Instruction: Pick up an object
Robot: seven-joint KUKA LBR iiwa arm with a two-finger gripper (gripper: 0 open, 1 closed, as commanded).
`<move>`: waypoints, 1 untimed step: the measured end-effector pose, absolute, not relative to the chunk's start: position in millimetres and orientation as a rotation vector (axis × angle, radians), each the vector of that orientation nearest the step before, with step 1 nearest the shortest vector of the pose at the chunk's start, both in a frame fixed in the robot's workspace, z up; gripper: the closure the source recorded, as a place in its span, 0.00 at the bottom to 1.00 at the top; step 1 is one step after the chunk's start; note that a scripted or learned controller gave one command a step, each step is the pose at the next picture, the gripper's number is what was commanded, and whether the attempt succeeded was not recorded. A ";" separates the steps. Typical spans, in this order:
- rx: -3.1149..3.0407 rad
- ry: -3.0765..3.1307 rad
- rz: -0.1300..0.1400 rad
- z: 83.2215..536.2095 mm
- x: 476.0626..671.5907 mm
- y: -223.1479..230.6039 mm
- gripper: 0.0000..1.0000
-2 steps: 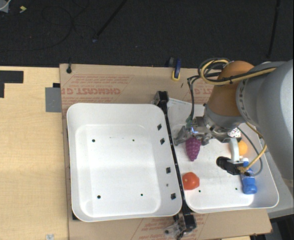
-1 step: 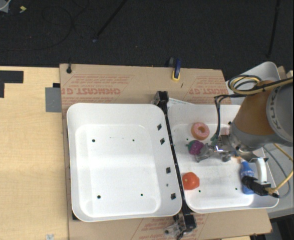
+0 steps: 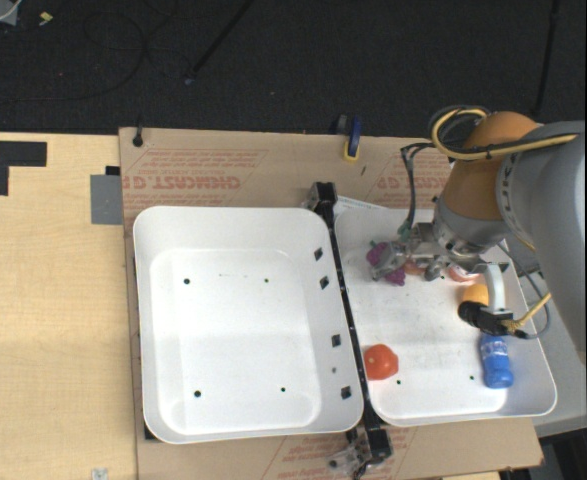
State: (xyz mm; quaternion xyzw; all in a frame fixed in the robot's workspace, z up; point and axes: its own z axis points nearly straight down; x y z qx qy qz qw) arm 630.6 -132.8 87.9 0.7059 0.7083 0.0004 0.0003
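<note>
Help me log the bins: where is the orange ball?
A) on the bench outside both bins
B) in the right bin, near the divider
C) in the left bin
B: the ball lies in the right bin, close to its left wall.

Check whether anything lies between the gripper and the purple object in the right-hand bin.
Nothing visible does. The gripper sits close beside the purple object at the back of the right-hand bin. The orange ball and the blue object lie nearer the front edge, well off that line.
</note>
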 end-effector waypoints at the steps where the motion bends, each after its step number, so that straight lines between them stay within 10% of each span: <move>1: 2.223 2.227 -0.005 97.1 627.4 -133.6 1.00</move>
